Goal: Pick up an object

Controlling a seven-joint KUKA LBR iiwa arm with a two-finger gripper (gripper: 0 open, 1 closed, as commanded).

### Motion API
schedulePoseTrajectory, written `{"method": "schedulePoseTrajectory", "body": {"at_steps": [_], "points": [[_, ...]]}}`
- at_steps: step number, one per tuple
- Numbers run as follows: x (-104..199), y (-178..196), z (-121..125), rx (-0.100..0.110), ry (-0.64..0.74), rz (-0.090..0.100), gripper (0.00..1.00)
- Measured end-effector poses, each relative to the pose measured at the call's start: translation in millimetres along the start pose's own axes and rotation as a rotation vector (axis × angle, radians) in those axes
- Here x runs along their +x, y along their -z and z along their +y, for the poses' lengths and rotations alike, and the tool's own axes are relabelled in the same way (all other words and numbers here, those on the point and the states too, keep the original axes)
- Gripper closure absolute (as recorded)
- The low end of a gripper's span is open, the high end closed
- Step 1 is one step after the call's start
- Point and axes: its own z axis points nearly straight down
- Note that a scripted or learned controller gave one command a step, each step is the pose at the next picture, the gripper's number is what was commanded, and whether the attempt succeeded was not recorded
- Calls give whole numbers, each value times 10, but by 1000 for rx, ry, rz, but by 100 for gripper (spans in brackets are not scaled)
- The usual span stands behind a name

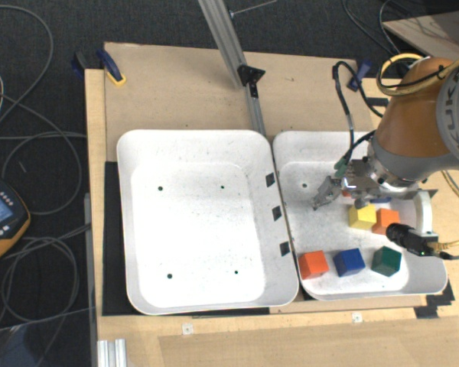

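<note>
Camera view: arm angles its tool (326,193) low over the right bin (291,153).

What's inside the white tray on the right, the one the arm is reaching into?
The right bin holds an orange block, a blue block, a green block and a yellow block. The arm covers whatever lies beneath it.

A pale wooden bench (183,90) fills the middle, standing on dark grey carpet (38,75). Loose black cables (23,167) trail over the carpet at nine o'clock, and a metal pole (229,48) slants up towards twelve o'clock.
</note>
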Motion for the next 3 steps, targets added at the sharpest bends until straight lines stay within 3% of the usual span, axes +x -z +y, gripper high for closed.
{"method": "schedulePoseTrajectory", "body": {"at_steps": [1, 2, 3], "points": [[-82, -590, -15, 0, -2, 0, 0], [-78, -444, 8, -9, 0, -1, 100], [-149, 153, -27, -15, 0, -3, 100]]}}
